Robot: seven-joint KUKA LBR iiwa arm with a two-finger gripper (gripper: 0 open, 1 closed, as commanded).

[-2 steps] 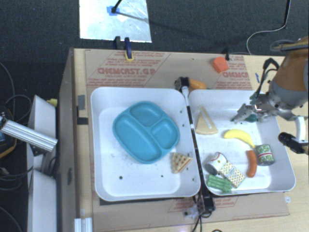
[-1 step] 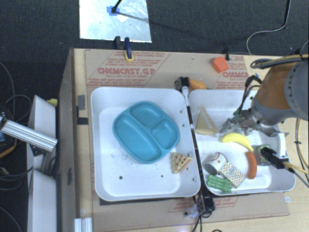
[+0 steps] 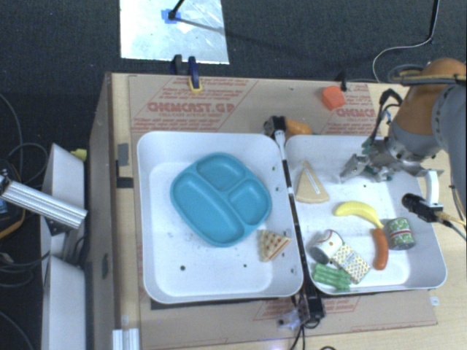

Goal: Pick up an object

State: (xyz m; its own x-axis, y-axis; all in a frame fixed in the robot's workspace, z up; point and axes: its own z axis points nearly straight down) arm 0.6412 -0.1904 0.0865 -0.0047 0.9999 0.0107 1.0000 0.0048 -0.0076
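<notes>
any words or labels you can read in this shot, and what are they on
"CHEMCAST GP": red print on the brown sheet behind the left bin.
"CHEMCAST", cut short by the arm: the same sheet, behind the right bin.
Smaller red lines around both: too blurred to read.
Small can label: too small to read.

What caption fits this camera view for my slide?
Arm's hand hovers in the right bin above banana and cheese wedge; blue tray sits left.
</notes>
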